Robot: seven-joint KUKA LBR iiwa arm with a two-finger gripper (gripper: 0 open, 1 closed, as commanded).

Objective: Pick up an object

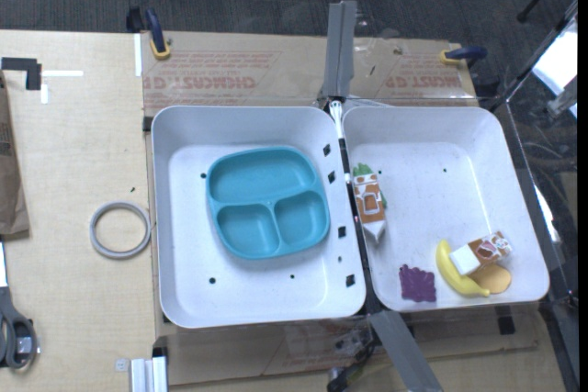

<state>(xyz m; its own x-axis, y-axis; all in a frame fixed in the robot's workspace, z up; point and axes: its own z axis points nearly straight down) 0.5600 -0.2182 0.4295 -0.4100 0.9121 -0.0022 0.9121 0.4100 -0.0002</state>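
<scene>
- Surface: a light wooden bench [73, 151] carries 2 white bins side by side, walls touching at the centre.
- Left bin [175, 197]: 1 blue 3-compartment tray [266, 202], with bare floor on all sides.
- Right bin [441, 151]: 1 small carton [369, 200] against the left wall, 1 purple grape bunch [418, 284], 1 banana [457, 273] and 1 toy food piece [487, 251] near the front-right corner; the rear half is open.
- Bench, left: 1 tape ring [119, 229].
- Gripper: state cannot be told.

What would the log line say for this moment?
left bin: blue tray | right bin: carton, grapes, banana | nothing picked yet
</scene>
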